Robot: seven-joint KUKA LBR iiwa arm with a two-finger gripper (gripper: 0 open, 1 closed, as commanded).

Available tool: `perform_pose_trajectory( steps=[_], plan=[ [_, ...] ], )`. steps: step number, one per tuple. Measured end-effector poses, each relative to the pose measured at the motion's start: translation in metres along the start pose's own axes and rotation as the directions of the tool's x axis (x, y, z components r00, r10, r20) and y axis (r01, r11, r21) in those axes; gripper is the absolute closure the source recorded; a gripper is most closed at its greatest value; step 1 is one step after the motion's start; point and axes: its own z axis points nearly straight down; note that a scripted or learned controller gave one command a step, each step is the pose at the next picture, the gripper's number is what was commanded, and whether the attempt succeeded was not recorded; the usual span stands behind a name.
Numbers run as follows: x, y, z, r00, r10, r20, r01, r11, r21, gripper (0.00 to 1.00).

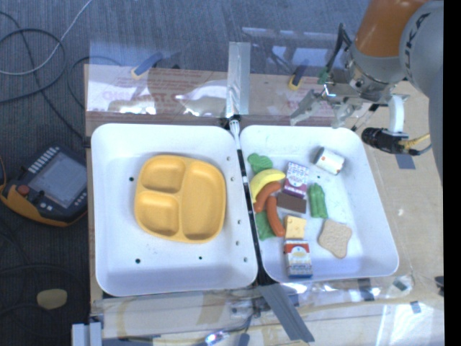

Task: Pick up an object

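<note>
From the fixed camera above the bench (108,92), the arm (392,20) reaches in from the right and hangs over the back rim of the right bin (374,215). Its fingers (304,109) are spread apart above the bin's far edge, released, with nothing between them.

The left bin (115,265) holds a yellow plate (180,197) with three compartments.

The right bin holds the things to pick. A small white block (328,160) lies near the back right corner. Along the left wall sit a green piece (259,163), a banana (265,181) just in front of it, and a sausage (267,197) touching the banana. Beside them lie a purple-and-white carton (296,177), a brown block (291,202), a cheese square (295,227) and a green pod (318,200). Nearer the front are a bread slice (334,238) and a red-and-blue box (298,258).

On the floor at left lies a pendant (50,186).
</note>
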Motion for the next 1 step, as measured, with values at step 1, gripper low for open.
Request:
perform_pose_trajectory(
  steps=[1],
  plan=[
    [-0.0100,-0.0323,0.1660,1.000,0.001,0.001,-0.001,1.000,-0.001,0.00]
  ],
)
